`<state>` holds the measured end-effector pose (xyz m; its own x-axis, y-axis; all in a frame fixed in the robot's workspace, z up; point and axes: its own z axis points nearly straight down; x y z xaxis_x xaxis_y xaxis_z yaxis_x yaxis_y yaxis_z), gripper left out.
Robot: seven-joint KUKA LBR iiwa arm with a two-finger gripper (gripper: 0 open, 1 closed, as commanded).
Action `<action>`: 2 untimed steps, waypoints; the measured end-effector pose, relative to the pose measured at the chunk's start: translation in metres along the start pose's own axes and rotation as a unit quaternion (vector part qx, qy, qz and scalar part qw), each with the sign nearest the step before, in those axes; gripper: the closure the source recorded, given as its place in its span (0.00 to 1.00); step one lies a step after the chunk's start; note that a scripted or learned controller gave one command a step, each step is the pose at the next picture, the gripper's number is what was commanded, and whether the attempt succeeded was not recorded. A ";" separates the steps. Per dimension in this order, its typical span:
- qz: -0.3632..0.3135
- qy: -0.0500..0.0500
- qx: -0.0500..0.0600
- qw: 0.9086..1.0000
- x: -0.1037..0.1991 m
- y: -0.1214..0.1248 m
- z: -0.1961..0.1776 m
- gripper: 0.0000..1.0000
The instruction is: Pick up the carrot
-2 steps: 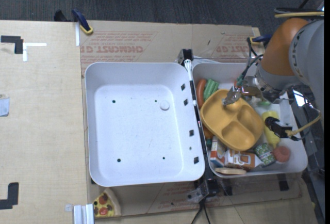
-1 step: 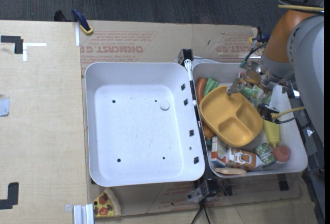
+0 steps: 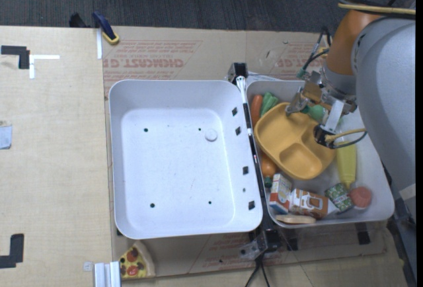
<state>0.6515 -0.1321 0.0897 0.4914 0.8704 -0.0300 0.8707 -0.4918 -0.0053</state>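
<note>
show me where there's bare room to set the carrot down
The left bin floor is bare but for a small white disc. The right bin is crowded: yellow dish, carrot, cartons, claw.

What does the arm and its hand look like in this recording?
The arm is a bulky, rounded grey body with an orange band above the wrist. Below that sits a darker metal hand with pale grey parts, and thin cables, some yellowish, loop alongside the wrist.
</note>
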 end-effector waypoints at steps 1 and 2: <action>0.001 -0.006 0.000 1.000 -0.007 0.001 -0.009 1.00; 0.155 -0.005 -0.020 0.988 0.008 -0.010 -0.110 1.00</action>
<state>0.6487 -0.1170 0.1993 0.7340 0.6784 -0.0332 0.6792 -0.7326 0.0450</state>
